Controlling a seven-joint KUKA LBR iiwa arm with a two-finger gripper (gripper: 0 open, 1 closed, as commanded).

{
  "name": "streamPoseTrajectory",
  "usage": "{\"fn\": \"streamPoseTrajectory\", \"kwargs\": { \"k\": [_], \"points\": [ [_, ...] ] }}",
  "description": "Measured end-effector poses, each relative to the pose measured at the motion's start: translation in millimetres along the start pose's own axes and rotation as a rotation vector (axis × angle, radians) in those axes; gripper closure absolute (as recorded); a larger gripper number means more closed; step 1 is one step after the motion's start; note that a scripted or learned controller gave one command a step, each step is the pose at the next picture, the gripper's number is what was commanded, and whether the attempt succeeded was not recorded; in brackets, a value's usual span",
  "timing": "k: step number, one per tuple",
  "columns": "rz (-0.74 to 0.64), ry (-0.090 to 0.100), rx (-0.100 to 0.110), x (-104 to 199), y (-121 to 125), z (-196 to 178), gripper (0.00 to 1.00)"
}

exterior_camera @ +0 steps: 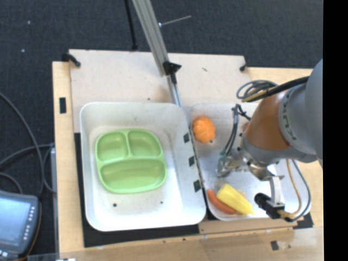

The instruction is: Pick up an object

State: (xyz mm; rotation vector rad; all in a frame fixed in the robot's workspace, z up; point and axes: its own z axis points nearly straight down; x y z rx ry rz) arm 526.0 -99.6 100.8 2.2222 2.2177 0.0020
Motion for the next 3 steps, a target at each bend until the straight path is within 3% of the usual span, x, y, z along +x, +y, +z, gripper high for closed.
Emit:
{"fn": "streamPoseTrajectory", "kwargs": {
  "k": [1,2,3],
  "points": [
    [-0.002,0.000,-0.001,0.6,3.8,-1.4,1.00],
    [-0.009,0.002,-0.007,63.5,1.1,-104.6,1.00],
    [-0.012,0.004,0.001,132.7,-2.7,-100.1,1.00]
  ]
}}
